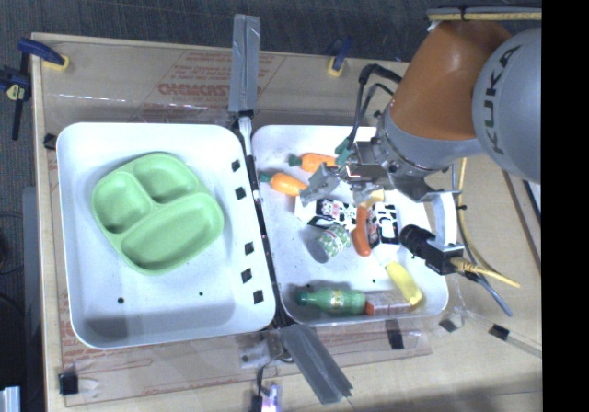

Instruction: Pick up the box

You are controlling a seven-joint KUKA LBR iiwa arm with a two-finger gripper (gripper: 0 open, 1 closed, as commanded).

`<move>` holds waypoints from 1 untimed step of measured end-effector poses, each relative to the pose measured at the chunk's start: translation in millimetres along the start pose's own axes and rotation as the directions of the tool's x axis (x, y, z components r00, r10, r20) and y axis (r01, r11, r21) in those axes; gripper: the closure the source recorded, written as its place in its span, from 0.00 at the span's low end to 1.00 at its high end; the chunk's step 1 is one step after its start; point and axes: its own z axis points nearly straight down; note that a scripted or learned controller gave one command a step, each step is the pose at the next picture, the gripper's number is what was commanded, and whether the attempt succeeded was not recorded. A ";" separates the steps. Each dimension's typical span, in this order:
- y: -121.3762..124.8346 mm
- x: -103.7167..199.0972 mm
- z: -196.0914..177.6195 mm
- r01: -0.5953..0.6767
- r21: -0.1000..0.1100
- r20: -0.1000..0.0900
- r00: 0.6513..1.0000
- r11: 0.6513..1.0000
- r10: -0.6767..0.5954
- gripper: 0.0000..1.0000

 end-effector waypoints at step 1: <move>-21.6 -19.1 147.6 0.387 -0.004 0.002 0.922 0.922 -0.387 0.00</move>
